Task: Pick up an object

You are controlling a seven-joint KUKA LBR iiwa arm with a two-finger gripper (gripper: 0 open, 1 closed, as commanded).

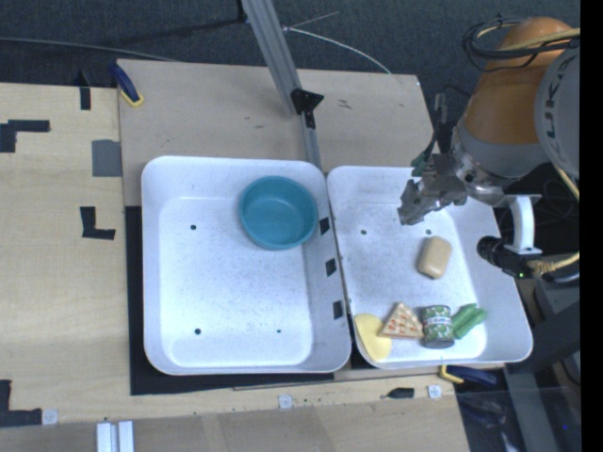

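My gripper (413, 211) hangs over the upper middle of the right bin (377, 196), pointing down and left. Nothing shows between its fingertips. A tan oval bread-like piece (434, 257) lies just below and to the right of it, apart from the gripper. Along the right bin's front edge lie a yellow piece (371, 337), a pizza-like wedge (402, 323), a small dark can (436, 327) and a green piece (468, 319). A blue bowl (277, 212) sits upright at the back of the left bin (188, 281).
A slanted metal pole (283, 59) crosses the bench above the bins and ends at a black clamp near the bins' shared wall. The arm's orange band and grey body fill the upper right. Cables hang at the right bin's right side.
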